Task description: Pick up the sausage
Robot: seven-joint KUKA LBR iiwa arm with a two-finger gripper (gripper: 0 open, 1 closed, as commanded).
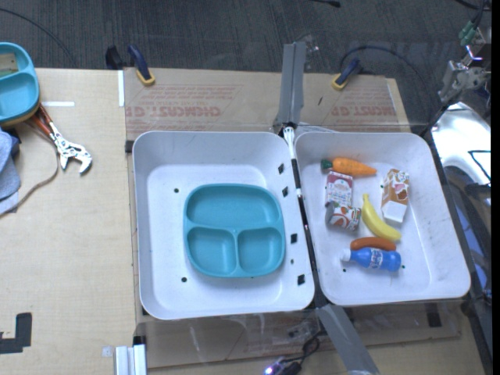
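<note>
The left bin [148, 209] holds a teal divided plate [234, 230], lying flat near its middle with white floor showing all round it. The right bin [437, 233] carries the small things, gathered in its left and middle part: an orange carrot [353, 166] near the far rim, a red-and-white carton [341, 200] below it, a second small carton [394, 196] to its right, and a yellow banana [378, 219] slanting between the two. The sausage [373, 244], reddish-orange, lies just below the banana's lower end and touches the blue bottle [376, 259] lying along its near side. The right part of this bin's floor is bare, as is the strip along its near rim. On the worktop [62, 248] at far left lie a wrench [70, 151] and a teal tray [16, 84]. The tool's state cannot be told
</note>
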